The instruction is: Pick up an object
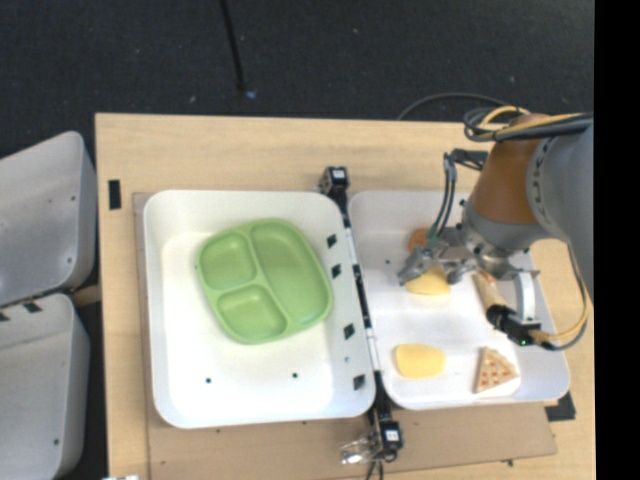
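Yellow food piece (pixel 430 285) lies mid right bin (pixel 400 393), directly under the gripper (pixel 437 264), whose spread fingers straddle it without visibly clamping.

bench: pale wooden bench top (pixel 220 148), matt, with a faint grain
bins: two shallow white plastic bins (pixel 180 388), smooth with a soft sheen
tray: light green three-compartment plastic tray (pixel 265 280), smooth and slightly glossy
arm: grey arm casing (pixel 565 183), smooth and satin; orange band (pixel 500 178), smooth
gripper: grey metal-looking two-finger gripper (pixel 432 263), dull finish
food pieces: two pale yellow rounded pieces (pixel 419 360), smooth and matt like plastic; tan triangular slice (pixel 495 370), dotted surface
floor: dark floor (pixel 300 38), rough, carpet-like
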{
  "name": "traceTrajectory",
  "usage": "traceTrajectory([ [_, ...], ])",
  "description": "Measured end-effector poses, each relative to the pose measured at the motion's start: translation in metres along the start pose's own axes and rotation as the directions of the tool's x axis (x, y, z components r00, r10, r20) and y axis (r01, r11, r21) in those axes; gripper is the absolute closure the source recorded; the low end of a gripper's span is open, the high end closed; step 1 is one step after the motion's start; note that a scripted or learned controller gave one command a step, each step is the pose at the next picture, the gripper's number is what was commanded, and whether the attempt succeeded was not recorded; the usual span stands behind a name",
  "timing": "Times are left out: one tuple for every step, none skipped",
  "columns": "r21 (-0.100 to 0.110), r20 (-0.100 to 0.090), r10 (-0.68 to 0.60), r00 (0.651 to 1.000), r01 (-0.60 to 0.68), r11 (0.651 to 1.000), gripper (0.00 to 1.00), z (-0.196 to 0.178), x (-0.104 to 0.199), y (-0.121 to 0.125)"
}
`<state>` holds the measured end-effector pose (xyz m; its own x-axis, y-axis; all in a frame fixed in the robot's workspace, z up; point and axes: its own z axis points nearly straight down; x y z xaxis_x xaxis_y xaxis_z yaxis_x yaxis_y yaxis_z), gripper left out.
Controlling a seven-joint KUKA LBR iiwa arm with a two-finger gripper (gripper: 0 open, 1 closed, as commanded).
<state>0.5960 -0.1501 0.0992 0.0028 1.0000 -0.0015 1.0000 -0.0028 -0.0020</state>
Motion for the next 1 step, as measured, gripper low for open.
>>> traceTrajectory([
  [-0.015, 0.003, 0.003, 1.000, -0.003, 1.000, 1.00, -0.0175, -0.0018, 0.0040],
])
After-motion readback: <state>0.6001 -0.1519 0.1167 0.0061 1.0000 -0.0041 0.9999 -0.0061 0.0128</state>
